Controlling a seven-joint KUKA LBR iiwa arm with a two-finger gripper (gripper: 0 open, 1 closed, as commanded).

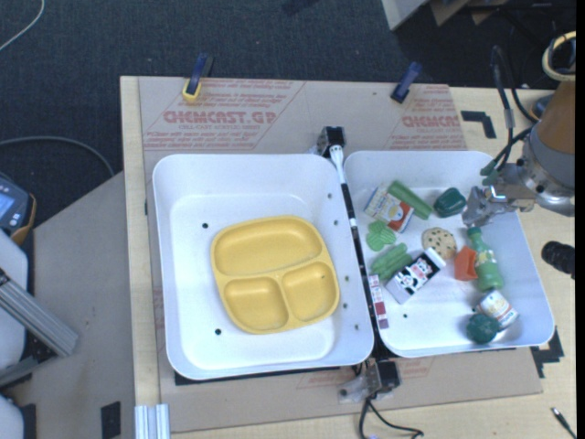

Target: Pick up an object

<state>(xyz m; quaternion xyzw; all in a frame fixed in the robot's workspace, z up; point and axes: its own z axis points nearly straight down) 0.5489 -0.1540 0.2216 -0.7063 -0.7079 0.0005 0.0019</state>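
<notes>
My gripper (477, 211) hangs over the right bin (535, 291), near its far right side. Just below it lie a green bottle (486, 265) and an orange piece (465, 263). To its left sits a dark green round object (448, 201). Further left are a long green block (409, 199), a red and white carton (388, 210), a cookie (440, 241) and a black and white carton (416, 275). Nothing shows as held by the gripper.
A yellow divided tray (272, 273) lies in the left bin (174, 245). More green pieces (388, 259) lie near the bins' shared wall. A teal ball (481, 329) and a small white jar (499, 305) sit at the right bin's front corner.
</notes>
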